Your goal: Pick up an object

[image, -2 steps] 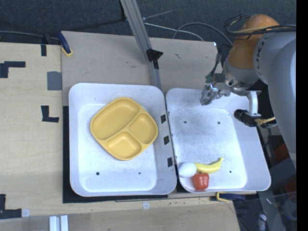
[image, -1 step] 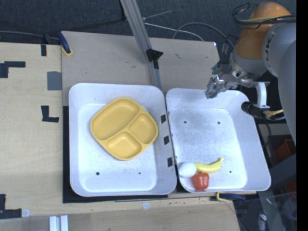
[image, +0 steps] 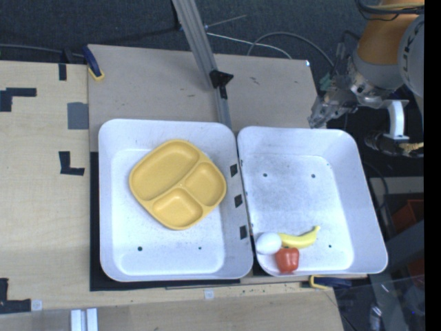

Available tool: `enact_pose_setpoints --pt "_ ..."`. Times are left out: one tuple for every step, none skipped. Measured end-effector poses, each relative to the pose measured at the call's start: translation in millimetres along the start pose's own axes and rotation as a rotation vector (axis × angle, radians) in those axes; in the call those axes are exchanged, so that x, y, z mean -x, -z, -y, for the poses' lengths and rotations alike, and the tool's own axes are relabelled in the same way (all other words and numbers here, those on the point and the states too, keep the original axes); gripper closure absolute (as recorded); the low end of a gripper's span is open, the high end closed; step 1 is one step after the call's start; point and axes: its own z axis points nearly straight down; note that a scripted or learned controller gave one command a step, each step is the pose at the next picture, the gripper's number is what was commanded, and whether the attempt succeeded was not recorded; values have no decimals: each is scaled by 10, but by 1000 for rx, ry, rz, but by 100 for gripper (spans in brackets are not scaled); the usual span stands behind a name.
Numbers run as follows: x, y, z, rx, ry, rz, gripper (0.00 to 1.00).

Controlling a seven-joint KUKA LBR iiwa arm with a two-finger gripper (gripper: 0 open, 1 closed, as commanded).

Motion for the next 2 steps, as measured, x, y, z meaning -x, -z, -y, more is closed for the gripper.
enact_pose_setpoints --pt "-530 77 104 -6 5 -3 100" --pt "-1090 -57 271 -9 5 -3 100"
